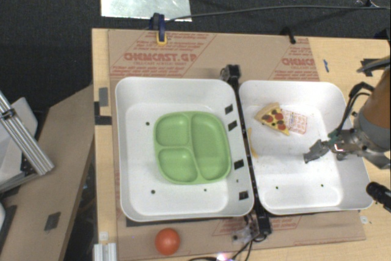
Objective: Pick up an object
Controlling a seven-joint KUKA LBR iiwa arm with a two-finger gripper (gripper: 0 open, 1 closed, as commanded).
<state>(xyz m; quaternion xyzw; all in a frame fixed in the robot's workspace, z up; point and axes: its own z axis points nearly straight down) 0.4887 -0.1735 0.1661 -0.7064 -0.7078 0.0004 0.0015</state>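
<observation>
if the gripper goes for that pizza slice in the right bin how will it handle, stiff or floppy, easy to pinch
The pizza slice lies flat and thin on the right bin floor, so a pinch from above may find little edge to catch. It looks like a moulded toy, probably stiff and light. Pushed, it would likely slide rather than roll, perhaps dragging the small printed card touching it.

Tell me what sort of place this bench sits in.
Most likely a robotics lab test bench: two white bins sit on a board, holding toy props, a green divided plate and a pizza slice, with the gripper above.
</observation>
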